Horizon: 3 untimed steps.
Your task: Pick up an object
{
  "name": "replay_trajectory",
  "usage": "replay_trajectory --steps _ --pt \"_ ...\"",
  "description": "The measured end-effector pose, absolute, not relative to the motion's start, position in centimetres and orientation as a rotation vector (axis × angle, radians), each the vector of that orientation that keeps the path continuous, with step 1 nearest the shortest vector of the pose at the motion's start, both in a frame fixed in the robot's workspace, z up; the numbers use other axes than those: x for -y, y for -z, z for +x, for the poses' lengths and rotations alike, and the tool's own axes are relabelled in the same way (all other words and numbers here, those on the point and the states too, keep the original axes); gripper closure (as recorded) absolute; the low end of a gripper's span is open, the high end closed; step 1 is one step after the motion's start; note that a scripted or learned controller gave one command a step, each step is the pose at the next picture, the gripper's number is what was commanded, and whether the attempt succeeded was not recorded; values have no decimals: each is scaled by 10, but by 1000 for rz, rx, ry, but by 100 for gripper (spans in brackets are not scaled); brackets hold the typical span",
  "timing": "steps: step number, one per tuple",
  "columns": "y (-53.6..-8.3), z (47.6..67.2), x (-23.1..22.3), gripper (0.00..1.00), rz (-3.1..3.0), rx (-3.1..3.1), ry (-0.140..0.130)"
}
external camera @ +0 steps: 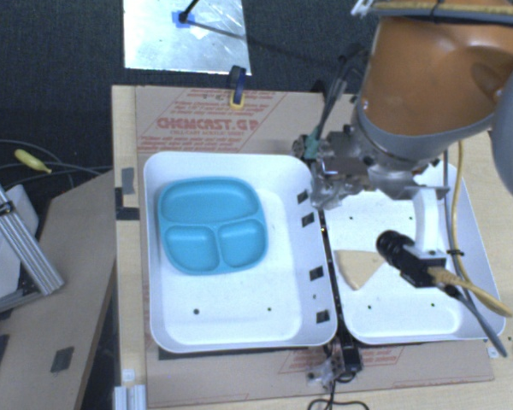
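A blue divided plate (212, 225) lies in the left bin (239, 323), toward its upper left. In the right bin (410, 323) a tan wedge-shaped piece (359, 267) rests near the left wall. My gripper (323, 188) hangs over the rim where the two bins meet, at their far end. It is above and to the left of the wedge and to the right of the plate. The arm's orange band (436, 49) hides much of the right bin's far half. Nothing can be seen held in the gripper.
Both bins sit on a cardboard sheet (214, 118). A shiny metal plate (184, 24) lies beyond it at the back. An aluminium frame (17, 237) stands at the left on a side table. Black clips (312, 220) line the divider between the bins.
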<state>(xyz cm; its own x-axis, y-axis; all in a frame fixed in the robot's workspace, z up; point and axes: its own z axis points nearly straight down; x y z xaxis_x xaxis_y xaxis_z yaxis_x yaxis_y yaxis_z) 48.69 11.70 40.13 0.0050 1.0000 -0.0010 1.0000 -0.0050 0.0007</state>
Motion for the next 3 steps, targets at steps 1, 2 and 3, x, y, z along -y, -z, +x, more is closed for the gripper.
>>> replay_trajectory --steps 1,2,3 --pt "-431 487 -168 100 2212 -2229 -8" --pt "-411 487 -114 100 2225 -2216 -1" --pt "-535 487 -113 100 2212 -2219 -24"
